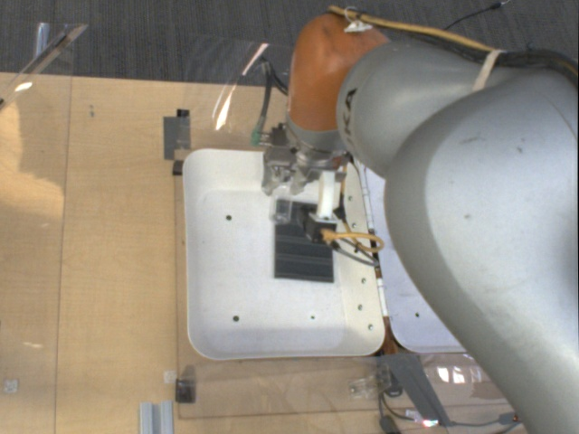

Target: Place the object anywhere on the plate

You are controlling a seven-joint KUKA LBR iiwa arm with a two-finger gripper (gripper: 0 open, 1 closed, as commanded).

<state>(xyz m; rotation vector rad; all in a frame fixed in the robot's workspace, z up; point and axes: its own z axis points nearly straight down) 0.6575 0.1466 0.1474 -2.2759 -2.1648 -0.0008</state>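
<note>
Dark ribbed object (303, 253) flat in the left bin (217, 269), right of centre, gripper (298, 208) directly at its far edge.

Can't tell the gripper state: wrist blocks the view. Bin sits on a light wood bench (90, 242); dark carpet (181, 7) beyond the far edge. The grey arm (470, 179) covers most of the right bin (416, 319). Yellow cable (357, 238) loops just right of the object.

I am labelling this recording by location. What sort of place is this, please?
Probably a robotics lab or test cell. A large grey arm with an orange band reaches over a shallow white bin set on a wooden bench, with clear shielding and loose cables around. Nothing looks domestic.
</note>
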